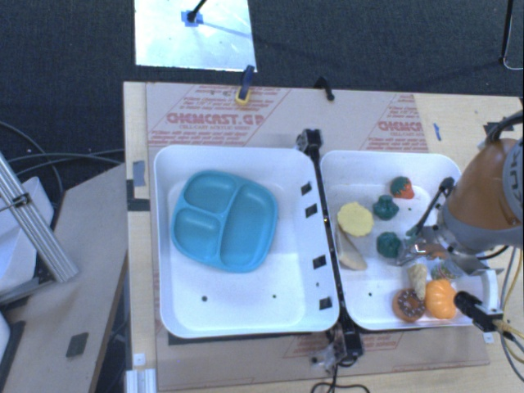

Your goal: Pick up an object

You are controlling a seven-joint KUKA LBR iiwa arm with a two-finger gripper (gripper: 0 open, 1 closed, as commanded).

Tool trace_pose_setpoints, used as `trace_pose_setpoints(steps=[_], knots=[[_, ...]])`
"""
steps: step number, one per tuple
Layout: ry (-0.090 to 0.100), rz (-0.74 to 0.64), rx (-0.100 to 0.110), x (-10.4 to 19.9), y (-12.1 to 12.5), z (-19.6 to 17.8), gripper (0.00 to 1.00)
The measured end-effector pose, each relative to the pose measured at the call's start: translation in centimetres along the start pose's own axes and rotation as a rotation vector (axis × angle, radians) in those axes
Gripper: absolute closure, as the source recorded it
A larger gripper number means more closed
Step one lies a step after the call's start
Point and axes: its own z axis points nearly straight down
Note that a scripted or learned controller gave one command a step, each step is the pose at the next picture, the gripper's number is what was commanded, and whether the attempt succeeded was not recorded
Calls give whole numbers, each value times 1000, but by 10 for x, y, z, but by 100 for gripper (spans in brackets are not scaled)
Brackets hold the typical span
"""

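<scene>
Where the arm (491, 195) crosses the right bin (368, 164), its gripper (415, 250) is a blur and I cannot tell its state.

Landmark: the yellow round piece (355, 218). Just right of it sit two dark green pieces (386, 208) (388, 243), with a red-and-green one (401, 187) farther up-right. A pale wedge (352, 256) touches its lower edge. Down-right, near the bin's front rim, lie a brown doughnut (408, 304), an orange fruit (440, 299) and a pale cob (419, 278), partly masked by the gripper. Left of the divider, the left bin (246, 305) holds a blue divided plate (223, 219) with bare floor around.
</scene>
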Motion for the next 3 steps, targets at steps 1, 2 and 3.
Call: trace_pose_setpoints(steps=[1,2,3], knots=[[-4,4,-5,-49,57,-1,100],[3,-2,1,14,70,0,100],[-1,13,5,-51,9,0,100]])
